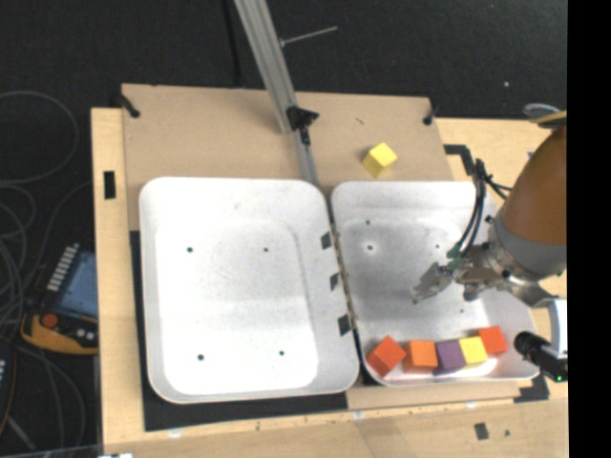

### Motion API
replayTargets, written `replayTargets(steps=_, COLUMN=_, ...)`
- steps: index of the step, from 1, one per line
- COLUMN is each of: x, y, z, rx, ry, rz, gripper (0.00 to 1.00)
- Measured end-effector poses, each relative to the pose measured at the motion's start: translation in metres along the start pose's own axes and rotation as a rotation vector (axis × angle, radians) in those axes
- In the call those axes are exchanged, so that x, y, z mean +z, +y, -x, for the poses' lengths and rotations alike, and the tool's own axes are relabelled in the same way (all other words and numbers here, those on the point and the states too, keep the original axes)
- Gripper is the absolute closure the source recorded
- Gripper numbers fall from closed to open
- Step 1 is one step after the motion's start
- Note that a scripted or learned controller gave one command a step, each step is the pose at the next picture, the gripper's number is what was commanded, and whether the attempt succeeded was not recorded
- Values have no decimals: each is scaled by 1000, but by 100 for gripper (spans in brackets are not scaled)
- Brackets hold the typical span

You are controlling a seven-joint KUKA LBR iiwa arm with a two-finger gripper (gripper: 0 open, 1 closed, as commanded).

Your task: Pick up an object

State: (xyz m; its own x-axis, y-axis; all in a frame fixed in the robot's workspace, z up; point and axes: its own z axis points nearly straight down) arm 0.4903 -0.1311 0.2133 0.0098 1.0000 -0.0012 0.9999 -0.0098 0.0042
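Several small blocks lie in a row along the front wall of the right bin (391,219): a red block (387,354), an orange block (422,353), a purple block (449,355), a yellow block (474,350) and another red-orange block (493,340). My gripper (450,287) hangs over the right part of that bin, a little behind the row and apart from it. Its fingers are spread open with nothing between them. The orange band of the arm (544,194) rises at the right edge.
A yellow cube (379,157) sits on the brown board behind the right bin, outside both bins. The left bin (153,256) lies beside it. A slanted metal rail (272,60) reaches in from the back. Cables and a handheld pendant (67,299) lie off the bench at left.
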Motion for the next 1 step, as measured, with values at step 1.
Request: replayTargets(steps=1, x=117, y=-7, z=-37, rx=-1, ry=-1, rz=0, gripper=0)
